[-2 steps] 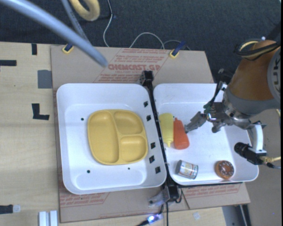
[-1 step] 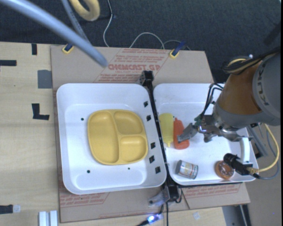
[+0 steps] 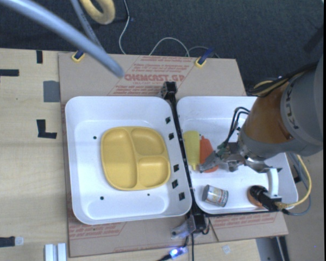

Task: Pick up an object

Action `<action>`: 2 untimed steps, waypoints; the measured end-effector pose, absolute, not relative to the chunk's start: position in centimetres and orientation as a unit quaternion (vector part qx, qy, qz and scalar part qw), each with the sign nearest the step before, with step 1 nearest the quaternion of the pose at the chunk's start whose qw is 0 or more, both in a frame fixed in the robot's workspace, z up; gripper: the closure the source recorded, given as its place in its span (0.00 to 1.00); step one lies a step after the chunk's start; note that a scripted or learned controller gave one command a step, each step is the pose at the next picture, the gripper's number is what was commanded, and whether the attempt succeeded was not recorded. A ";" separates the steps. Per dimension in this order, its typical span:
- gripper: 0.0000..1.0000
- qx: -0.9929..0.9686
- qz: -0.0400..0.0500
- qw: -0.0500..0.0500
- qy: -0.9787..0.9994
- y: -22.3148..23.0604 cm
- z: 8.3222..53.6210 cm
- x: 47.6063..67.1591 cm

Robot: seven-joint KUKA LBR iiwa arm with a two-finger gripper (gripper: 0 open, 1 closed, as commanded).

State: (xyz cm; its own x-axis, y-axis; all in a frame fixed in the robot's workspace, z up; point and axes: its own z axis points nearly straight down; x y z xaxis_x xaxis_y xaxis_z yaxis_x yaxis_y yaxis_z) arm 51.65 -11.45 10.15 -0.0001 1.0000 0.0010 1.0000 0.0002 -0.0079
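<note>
Now the claw (image 3: 211, 165) is down in the right bin (image 3: 206, 112), at the orange thing (image 3: 205, 145) beside the yellow thing (image 3: 192, 145). Whether it grips, I cannot tell. Lifting is left.

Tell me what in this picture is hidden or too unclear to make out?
All in the camera view:
The orange thing in the right bin: partly covered by the gripper, so its shape is unclear.
Whether the gripper holds it: too blurred to tell.
The right bin's right side: hidden under the arm.
The small can: label too small to read.
</note>
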 end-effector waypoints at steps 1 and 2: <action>1.00 -0.707 0.001 0.002 -0.708 -11.4 11.4 51.8; 1.00 -0.707 -0.001 -0.001 -0.707 -11.7 16.1 51.0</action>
State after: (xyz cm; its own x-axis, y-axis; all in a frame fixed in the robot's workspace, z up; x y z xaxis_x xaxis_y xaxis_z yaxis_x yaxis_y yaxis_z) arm 51.01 -11.73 16.10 -0.0005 1.0000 -0.0002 1.0000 0.0005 0.0023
